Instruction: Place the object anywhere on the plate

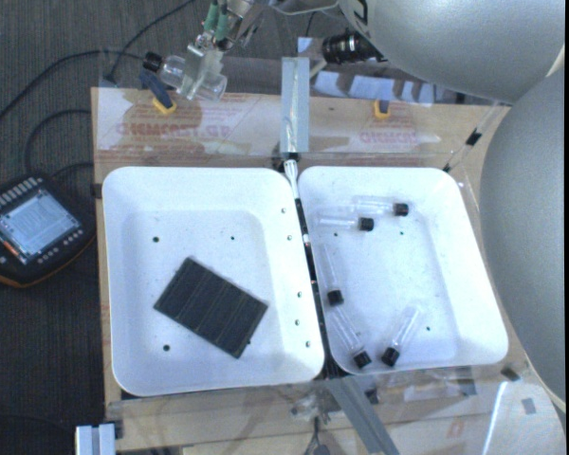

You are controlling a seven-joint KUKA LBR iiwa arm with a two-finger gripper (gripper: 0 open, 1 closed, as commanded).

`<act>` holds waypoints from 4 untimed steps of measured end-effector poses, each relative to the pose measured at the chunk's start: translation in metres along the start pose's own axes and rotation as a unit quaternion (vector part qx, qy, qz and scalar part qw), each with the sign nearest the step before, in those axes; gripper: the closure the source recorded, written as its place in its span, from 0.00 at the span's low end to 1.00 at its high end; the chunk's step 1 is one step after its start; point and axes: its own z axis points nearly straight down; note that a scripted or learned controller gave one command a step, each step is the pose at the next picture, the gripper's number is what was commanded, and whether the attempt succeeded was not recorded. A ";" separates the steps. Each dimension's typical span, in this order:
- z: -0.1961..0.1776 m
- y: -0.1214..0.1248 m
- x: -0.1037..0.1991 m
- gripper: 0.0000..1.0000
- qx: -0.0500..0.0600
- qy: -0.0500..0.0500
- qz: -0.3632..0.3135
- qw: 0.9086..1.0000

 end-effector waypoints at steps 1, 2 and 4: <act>-0.009 0.001 0.000 1.00 0.000 -0.002 0.000 1.000; -0.018 0.002 0.000 1.00 0.001 -0.003 0.000 1.000; -0.035 0.004 -0.001 1.00 0.001 -0.007 0.001 1.000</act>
